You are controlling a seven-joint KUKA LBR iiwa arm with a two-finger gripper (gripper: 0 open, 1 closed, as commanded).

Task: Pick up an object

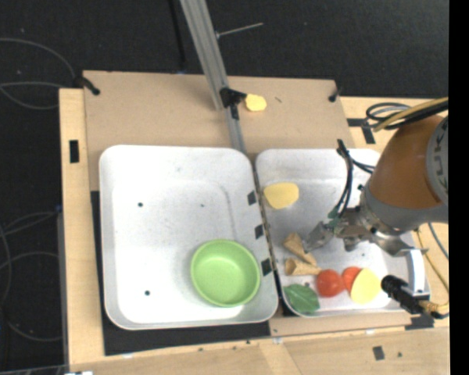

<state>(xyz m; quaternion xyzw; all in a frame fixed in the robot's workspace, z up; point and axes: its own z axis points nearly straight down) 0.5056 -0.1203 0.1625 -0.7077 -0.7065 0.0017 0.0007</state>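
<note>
So far nothing is picked up, as I judge it: every object lies on a bin floor and none is lifted. My gripper hangs low over the right bin, and whether it is wide or narrow I cannot tell, because my wrist covers much of it from above.

Closest to me are two tan wedge pieces, just beside my gripper on the side of the divider; the second one lies a little nearer to the front edge. They look like the likely target, but this is only my guess. What is left is the whole grasp: to come down, to close on something, and to lift it.

Further toward the front edge from my gripper, in a row, are a green leaf-shaped piece, a red tomato and a yellow-and-red fruit, close together. Beyond my gripper, toward the back of the same bin, lies a yellow disc.

The left bin holds a green bowl, well apart from me. Another small yellow piece sits on the bench behind both bins.
</note>
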